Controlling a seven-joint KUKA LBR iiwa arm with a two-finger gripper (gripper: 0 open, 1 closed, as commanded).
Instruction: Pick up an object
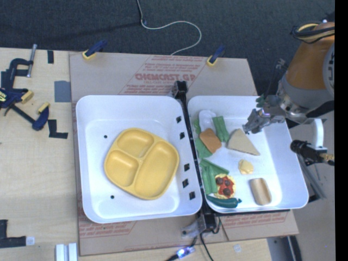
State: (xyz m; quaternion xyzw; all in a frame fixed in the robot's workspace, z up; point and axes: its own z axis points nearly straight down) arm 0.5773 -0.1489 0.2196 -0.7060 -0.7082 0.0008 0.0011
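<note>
The gripper [255,123] hangs over the far part of the right bin [288,162], just above and beside the pale wedge-shaped piece [243,143], which looks like a toy slice of cheese or bread. I cannot tell if the jaws are apart or together, because from this angle they show as one dark shape. Nothing is visible between them, so I judge that no object is picked yet.

The things to pick all lie in the right bin: the wedge, an orange-brown piece [210,140] touching green strips [219,127], a small yellow piece [246,167], a tan bread roll [260,191], a toy pizza slice [223,185] and a dark green vegetable [224,202] at the near rim. The left bin [89,145] holds a yellow divided plate [141,162].

The main risk is the shape of the wedge. It lies flat and its sides slope, so if the gripper closes on it off centre, the piece can slide out or only be pushed along the floor of the bin. The gripper is also close to the far wall of the bin, and a descent a little too far back can strike the rim. If the approach drifts to the left, the orange-brown piece and the green strips can be disturbed or caught together with the wedge.
</note>
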